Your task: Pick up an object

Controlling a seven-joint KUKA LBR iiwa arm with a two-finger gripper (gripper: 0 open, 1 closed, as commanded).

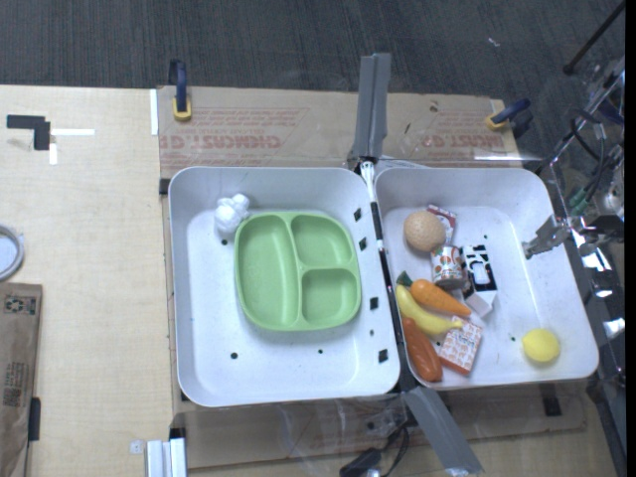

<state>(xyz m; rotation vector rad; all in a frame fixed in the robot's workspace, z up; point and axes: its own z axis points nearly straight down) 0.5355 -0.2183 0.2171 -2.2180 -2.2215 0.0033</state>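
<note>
— Where do the pickable things lie, measured from the gripper [548, 238]?

— The gripper sits at the right rim of the right bin [527, 296], over its wall. Nearest to it is the lemon [541, 346], alone by the bin's near right corner, below the gripper and apart from it. The rest crowd the bin's left half, well apart from the gripper: a tan ball [424, 231] at the far end, a small can [448, 264] just beside it, and a black-and-white card [481, 268] to the can's right.

— And nearer the camera?

— A carrot [440, 297] lies aslant over a banana [428, 316]. Below them lie an orange-red pepper [421, 351] and a small patterned box [461, 347], touching side by side.

— How is the gripper set, and does it have hold of anything?

— A grey metal tip pointing left and down into the bin is what I can make out. The rest blurs into cables and metal at the right edge, so I cannot tell how it is set. Nothing from the bin is seen at it.

— The arm's pose?

— Drawn back to the right, past the bin's wall; beyond that I cannot tell.

— The left bin [189, 296]?

— A green divided plate [296, 268] lies in its middle, with a small white object [231, 212] at the plate's far left corner.
</note>
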